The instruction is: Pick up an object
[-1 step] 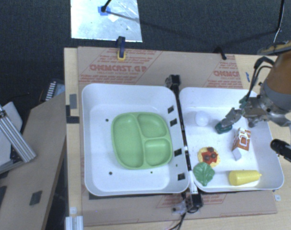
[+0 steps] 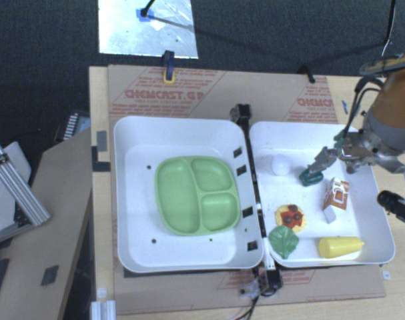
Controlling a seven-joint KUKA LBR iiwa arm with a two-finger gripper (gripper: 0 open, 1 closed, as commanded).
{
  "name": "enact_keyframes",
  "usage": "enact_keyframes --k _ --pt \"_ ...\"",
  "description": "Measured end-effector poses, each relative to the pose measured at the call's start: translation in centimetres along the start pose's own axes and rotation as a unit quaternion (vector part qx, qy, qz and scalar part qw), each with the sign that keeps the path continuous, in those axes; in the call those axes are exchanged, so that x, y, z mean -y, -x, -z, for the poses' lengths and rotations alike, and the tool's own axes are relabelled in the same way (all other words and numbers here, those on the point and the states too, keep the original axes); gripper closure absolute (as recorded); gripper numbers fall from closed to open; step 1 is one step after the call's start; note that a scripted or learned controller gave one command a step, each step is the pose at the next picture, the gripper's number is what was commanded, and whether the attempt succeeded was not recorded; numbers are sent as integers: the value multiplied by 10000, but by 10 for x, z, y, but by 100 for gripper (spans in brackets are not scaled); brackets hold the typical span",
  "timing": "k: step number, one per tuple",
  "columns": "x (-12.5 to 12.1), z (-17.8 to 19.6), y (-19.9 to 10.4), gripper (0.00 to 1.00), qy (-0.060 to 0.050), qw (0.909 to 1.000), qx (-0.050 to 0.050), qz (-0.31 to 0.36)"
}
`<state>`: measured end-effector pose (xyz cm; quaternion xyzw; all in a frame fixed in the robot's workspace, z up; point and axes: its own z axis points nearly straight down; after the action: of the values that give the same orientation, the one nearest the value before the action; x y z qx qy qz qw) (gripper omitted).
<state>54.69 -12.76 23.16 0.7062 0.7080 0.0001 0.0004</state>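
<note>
Right of frame, over the right bin (image 2: 382, 245): end effector (image 2: 313, 174), slim metal fingers closed on a small teal object (image 2: 311, 177), low near the bin floor. Below it: boxy carton (image 2: 335, 199), round pizza toy (image 2: 290, 217), leafy green toy (image 2: 283, 241), smooth yellow lemon-like shape (image 2: 339, 247). Left bin (image 2: 132, 179): glossy green three-part tray (image 2: 195, 195).

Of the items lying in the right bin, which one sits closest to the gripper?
The small dark green object, right at the tip of the gripper. The carton, yellow piece and leafy green toy lie farther toward the bin's front.
</note>
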Motion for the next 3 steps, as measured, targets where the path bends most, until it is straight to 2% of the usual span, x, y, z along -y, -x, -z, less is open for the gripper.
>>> enact_keyframes --k 1,3 --pt "-3 -52 -10 0 -13 10000 -6 -2" --pt "-5 -150 -3 0 -22 10000 -8 -11"
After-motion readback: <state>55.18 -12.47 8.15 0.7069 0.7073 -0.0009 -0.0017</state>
